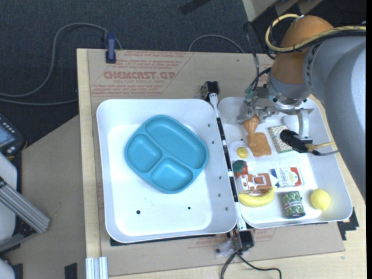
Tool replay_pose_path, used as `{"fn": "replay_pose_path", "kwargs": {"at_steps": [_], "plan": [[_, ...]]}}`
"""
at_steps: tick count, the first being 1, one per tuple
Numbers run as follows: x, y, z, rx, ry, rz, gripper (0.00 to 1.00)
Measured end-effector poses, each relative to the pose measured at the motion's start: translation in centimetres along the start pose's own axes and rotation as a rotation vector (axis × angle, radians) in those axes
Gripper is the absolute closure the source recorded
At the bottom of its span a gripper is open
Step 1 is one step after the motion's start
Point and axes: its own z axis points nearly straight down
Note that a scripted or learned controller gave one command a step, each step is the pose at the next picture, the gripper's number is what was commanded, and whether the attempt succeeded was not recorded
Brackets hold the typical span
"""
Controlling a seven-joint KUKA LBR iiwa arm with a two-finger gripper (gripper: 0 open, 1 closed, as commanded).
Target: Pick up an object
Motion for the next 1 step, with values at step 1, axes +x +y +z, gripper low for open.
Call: {"fn": "replay_pose_path", "kwargs": {"at_steps": [1], "plan": [[7.64,-3.09,-9.61,-0.007,0.005,-0.006,1.00]]}}
